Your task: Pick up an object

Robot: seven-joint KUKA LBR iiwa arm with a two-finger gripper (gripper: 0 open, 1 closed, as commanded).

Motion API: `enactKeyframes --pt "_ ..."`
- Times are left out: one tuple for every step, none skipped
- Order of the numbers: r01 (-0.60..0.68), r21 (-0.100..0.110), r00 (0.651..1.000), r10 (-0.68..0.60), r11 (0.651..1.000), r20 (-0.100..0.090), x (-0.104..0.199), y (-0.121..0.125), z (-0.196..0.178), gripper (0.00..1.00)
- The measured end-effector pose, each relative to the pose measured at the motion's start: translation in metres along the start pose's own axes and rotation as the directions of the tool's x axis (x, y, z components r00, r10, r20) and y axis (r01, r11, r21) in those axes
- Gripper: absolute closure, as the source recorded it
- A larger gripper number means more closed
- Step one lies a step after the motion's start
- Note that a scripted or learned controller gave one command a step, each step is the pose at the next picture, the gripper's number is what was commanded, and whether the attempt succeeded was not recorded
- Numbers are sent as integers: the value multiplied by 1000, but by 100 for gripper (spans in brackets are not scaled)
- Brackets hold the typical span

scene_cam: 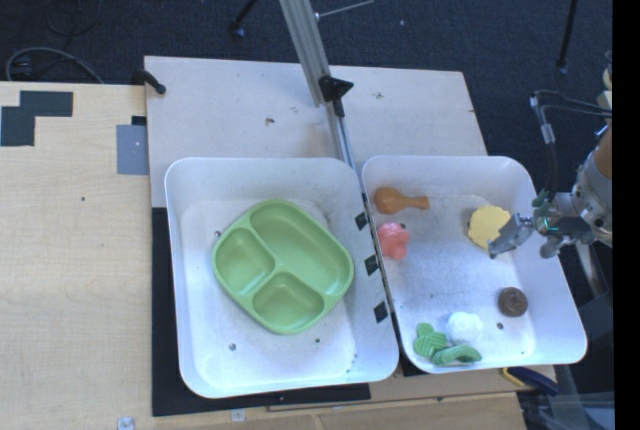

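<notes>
— While we stand here, tell me what's biggest on that bench.

— Two white bins side by side. Of these, the left bin carries a green divided tray, three compartments, sitting a bit askew in the middle. A long metal rail slants down from the top and ends near the wall where both bins meet.

— And the right bin?

— That one has the small stuff. Largest is a yellow lump up near the right wall. Next a green ruffled piece at the near edge, with a white ball touching it. Then an orange-brown drumstick shape near the far left corner, a pink lump just below it, close against the dividing wall, and a small brown disc toward the right, well apart from the rest.

— Where's the arm?

— Coming in over the right wall. The gripper hangs just beside the yellow lump, one finger right at its edge. Its fingers look spread, one toward the lump and one out over the bin's rim, with nothing between them.

— Anything crowding that lump?

— Only the bin wall behind it; the other pieces lie apart from it.
</notes>
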State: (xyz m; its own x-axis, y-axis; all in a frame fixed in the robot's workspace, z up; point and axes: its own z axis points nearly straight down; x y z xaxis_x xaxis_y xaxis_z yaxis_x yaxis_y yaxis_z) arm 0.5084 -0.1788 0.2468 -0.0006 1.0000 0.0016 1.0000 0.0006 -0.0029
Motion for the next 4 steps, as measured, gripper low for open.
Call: enactKeyframes --pt "-2 -1 1000 2 1000 0 0 0 0 0" --pt "-1 5 1000 1 1000 -1 0 9 56 0" --pt "-2 4 1000 2 1000 -1 1 10 99 0" --pt "-2 5 1000 2 1000 -2 3 8 153 0"
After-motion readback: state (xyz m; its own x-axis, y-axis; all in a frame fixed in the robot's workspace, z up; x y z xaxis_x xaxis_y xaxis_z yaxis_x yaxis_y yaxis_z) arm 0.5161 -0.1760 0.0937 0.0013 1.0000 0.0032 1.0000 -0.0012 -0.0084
